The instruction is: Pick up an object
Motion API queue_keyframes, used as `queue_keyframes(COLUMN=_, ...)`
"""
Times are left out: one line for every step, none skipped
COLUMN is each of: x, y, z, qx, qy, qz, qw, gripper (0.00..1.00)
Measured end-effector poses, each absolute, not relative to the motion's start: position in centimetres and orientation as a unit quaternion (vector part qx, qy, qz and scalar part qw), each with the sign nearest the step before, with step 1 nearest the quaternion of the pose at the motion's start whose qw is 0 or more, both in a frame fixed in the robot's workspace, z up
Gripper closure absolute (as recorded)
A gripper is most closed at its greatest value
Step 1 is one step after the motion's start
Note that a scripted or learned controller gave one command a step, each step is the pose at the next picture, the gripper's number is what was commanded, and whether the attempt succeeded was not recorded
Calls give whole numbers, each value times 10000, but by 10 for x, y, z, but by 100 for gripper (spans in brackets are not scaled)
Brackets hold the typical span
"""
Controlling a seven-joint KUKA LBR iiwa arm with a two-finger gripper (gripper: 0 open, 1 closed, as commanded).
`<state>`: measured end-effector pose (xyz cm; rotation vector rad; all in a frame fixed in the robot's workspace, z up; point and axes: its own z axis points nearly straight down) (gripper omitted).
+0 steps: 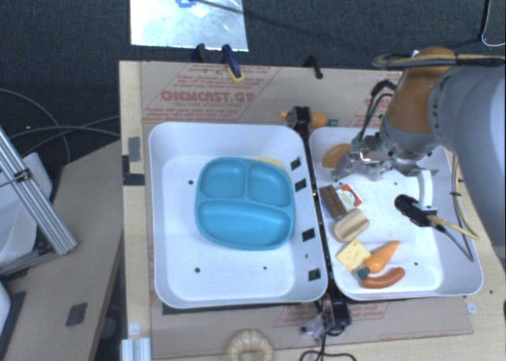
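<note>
Hand (365, 154) hovers low over the tan rounded bread piece (337, 154) in the right white bin (457, 272); can't tell its state. Could easily miss sideways.

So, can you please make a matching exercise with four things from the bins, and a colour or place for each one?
Things:
1. divided plate
2. carrot
3. sausage
4. cheese piece

Descriptions:
A. red, nearest the front edge of the right bin
B. yellow, left of the carrot
C. blue, in the left bin
D. orange, just above the sausage

Pairs: 1-C, 2-D, 3-A, 4-B
</note>
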<state>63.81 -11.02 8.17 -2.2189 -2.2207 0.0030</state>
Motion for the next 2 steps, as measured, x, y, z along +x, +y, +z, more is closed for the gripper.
queue_keyframes(x=640, y=-110, z=96, qx=-7070, qy=-7072, qz=-15, qw=-18, gripper=100)
queue_keyframes(x=640, y=-115, z=160, qx=-7073, qy=-7069, qz=-25, qw=-35, gripper=100)
